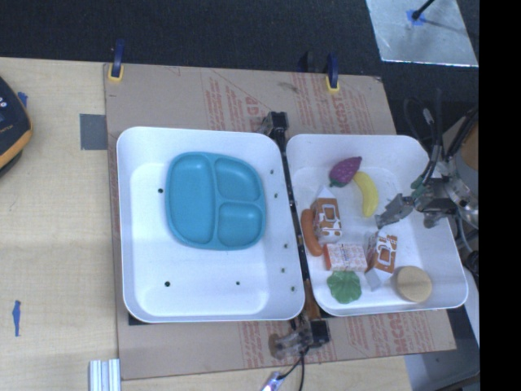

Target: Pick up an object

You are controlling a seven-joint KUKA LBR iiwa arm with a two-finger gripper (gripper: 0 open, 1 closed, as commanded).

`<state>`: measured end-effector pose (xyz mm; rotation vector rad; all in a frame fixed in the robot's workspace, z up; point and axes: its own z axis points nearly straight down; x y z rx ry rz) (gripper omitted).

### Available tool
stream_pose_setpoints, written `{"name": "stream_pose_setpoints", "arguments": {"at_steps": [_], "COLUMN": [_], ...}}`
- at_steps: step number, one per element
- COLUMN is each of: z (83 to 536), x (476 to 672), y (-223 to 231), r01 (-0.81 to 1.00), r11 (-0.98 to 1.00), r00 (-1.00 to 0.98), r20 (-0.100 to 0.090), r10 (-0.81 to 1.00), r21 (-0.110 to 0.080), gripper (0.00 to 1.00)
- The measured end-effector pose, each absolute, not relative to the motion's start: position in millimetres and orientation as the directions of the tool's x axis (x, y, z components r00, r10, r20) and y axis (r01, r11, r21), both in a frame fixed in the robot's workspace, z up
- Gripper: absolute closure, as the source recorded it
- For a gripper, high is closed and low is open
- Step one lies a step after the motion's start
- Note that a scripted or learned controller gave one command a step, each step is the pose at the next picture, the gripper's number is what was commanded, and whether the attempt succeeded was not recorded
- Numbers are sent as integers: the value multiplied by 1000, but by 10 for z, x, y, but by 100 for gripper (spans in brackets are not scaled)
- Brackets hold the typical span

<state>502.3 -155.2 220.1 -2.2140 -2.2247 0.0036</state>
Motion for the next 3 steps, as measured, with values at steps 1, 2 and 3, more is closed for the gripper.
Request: {"name": "stream_pose_setpoints", "arguments": {"at_steps": [1,2,3], "z": [906,924,1033], "x": [5876,6566,6568], "y": [-1597,-1394,-1402], "r01": [1000,1000,1000], "r11": [7,4,8], "r00": [-7,-4,-8], "r20": [-1,1,0], "r10": [1000,1000,1000], "r21": [-5,-2,-3], "gripper": [0,0,100]}}
